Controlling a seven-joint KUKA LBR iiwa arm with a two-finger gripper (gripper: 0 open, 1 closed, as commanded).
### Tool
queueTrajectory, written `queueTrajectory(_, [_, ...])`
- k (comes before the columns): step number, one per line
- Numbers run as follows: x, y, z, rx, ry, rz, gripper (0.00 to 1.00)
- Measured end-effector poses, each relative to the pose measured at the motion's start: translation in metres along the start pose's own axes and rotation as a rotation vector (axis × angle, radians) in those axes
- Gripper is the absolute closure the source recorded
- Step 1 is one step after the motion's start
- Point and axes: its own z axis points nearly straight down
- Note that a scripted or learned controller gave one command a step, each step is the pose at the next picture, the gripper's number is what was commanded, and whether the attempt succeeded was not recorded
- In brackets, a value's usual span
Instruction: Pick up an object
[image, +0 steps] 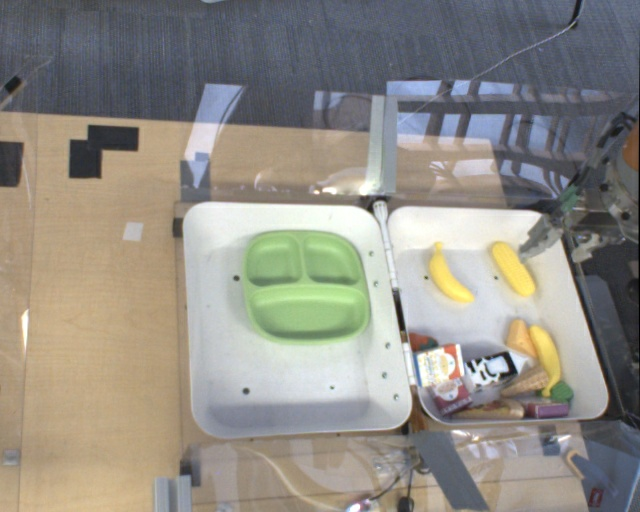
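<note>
While my claw (537, 240) hung by the right bin's (590, 330) far right corner, its opening impossible to judge, the nearest banana (512, 269) lay just beneath; I judged a straight descent across its width best.

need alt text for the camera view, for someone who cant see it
A grey robot gripper hovers at the right bin's far right edge, beside a yellow banana. A second banana lies to its left, with mixed toy food piled along the near edge. The left bin holds a green divided plate.

3 yellow bananas (450, 274) in right bin (480, 222).
</note>
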Motion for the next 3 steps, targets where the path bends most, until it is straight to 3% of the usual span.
queueTrajectory(1, [0.024,0.057,0.114,-0.001,0.0,-0.097,0.0])
queueTrajectory(2, [0.087,0.061,0.18,-0.011,-0.002,-0.195,0.0])
queueTrajectory(3, [0.058,0.062,0.122,-0.007,-0.001,-0.134,0.0])
